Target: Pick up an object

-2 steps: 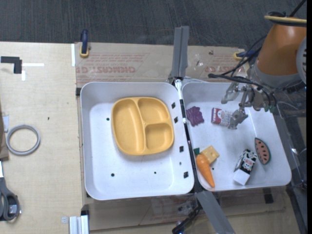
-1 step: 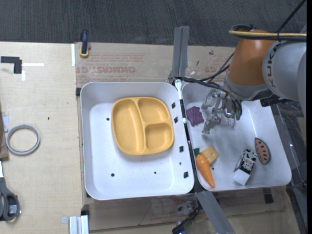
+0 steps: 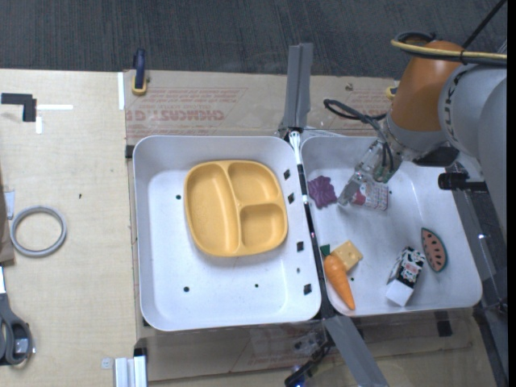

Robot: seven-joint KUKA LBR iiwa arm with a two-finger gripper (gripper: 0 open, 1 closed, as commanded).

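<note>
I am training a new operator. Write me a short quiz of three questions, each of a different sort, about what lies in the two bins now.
1. True or false: the yellow divided plate lies in the left bin.
2. Which item lies nearest the carrot? A) watermelon slice B) cheese wedge C) purple grapes
3. Fill in: the gripper hangs over the ____ bin.

Key: 1 true; 2 B; 3 right.

pale wood bench (image 3: 72, 297) under even light, dark grey carpet floor (image 3: 201, 14) behind.
</note>
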